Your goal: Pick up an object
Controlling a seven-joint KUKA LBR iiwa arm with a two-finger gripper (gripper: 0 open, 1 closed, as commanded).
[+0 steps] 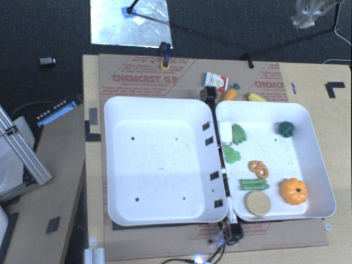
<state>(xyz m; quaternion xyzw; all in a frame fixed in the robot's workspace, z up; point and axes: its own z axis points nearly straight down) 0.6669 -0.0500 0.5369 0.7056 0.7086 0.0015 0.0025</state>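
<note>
With nothing yet picked, the approach is judged still to be made: the gripper (311, 10), too blurred for its state to be told, is seen far above the right bin (316, 147), where the pumpkin (293, 191) could be targeted next.

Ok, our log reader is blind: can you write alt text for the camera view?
Two shallow white bins sit side by side; the right bin holds an orange pumpkin, pretzel, tan disc, dark green ball and green vegetables. The gripper hangs far above, top right.
</note>
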